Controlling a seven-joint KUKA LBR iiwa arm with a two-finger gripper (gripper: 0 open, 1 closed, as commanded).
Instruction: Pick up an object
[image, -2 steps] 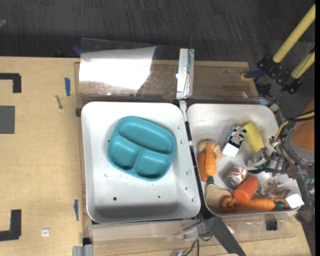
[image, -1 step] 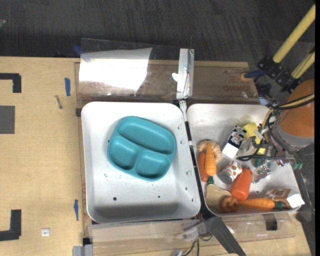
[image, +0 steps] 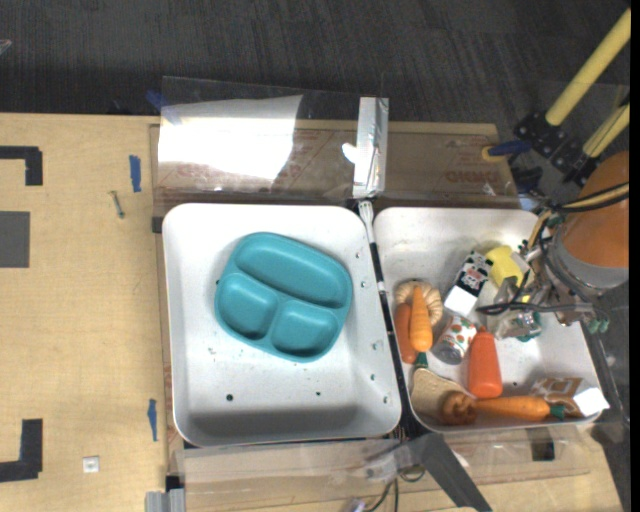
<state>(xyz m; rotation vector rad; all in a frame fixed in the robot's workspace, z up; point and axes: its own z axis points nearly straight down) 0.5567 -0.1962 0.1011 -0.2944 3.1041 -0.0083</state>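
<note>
evenly lit from above, fairly bright, colours slightly washed. strong white glare on the clear plastic sheet (image: 230, 145) at upper centre of the frame. soft sheen on the teal divided plate (image: 283, 295), faint shadow under its lower edge. slightly soft focus throughout; orange arm band (image: 604, 225) at right edge blurred.

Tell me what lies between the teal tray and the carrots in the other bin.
In the camera view, the two bins' adjoining white walls separate the teal tray from the carrots.
</note>
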